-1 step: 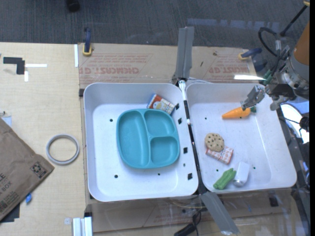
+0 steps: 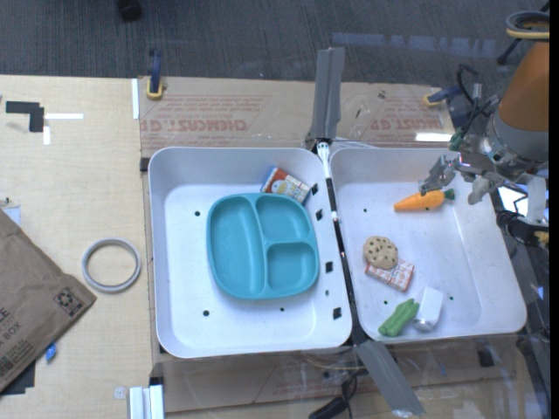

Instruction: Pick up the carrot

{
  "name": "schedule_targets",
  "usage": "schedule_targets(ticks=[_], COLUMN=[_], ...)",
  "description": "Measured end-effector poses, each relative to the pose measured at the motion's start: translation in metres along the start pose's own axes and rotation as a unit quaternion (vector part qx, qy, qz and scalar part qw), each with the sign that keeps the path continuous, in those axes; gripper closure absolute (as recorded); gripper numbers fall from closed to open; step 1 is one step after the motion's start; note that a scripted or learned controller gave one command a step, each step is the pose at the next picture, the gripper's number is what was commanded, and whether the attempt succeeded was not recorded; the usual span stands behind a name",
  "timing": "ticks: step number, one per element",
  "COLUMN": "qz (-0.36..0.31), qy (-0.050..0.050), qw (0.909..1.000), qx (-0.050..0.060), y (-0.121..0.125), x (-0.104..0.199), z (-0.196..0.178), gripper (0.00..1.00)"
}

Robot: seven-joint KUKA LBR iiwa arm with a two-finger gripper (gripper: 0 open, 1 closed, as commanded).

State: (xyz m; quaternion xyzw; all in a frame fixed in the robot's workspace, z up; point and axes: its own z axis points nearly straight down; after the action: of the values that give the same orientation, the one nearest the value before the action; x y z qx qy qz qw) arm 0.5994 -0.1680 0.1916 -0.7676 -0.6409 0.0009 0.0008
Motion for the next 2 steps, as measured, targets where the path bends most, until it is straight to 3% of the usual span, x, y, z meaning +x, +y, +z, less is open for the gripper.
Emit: schedule_targets(ticks=[1,2], qz=[-0.117,-0.002], qy=[-0.001,0.000], qw=[0.9931,1.0000], qx=[-0.001,0.000], y=[-0.023,0.014], x=[-0.004,0.014], z=[-0.084,0.032], gripper=[0.00,0.00])
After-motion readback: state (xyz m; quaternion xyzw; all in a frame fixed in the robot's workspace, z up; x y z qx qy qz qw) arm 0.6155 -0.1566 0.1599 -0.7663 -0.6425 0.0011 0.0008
